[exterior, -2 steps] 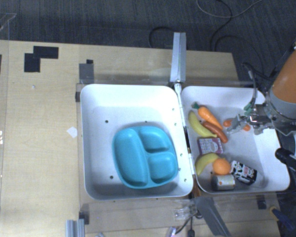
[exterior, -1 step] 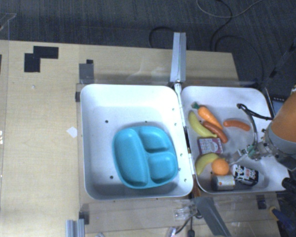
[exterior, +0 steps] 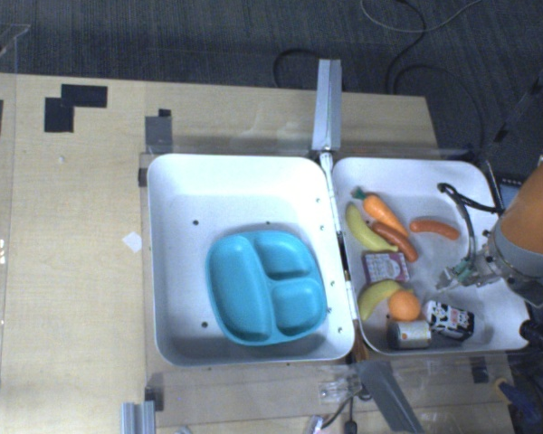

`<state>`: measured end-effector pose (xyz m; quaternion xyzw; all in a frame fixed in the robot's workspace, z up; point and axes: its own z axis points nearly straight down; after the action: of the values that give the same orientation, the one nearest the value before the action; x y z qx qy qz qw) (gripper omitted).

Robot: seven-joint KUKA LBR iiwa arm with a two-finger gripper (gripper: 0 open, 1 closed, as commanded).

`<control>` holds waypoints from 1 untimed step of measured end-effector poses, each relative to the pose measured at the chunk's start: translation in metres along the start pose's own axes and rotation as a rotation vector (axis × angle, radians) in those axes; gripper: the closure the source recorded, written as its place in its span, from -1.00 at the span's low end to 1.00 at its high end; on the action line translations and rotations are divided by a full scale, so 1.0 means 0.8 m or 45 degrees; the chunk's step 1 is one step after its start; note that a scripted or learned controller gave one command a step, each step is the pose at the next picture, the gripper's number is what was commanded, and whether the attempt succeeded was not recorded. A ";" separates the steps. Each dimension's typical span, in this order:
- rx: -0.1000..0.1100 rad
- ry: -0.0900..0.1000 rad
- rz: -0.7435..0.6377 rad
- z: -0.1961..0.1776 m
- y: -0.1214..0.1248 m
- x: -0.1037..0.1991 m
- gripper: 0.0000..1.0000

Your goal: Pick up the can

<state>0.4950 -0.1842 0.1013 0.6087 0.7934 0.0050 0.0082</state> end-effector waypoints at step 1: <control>0.011 0.005 -0.420 -0.126 0.129 -0.062 1.00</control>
<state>0.6059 -0.2050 0.2040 0.4701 0.8826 0.0012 0.0049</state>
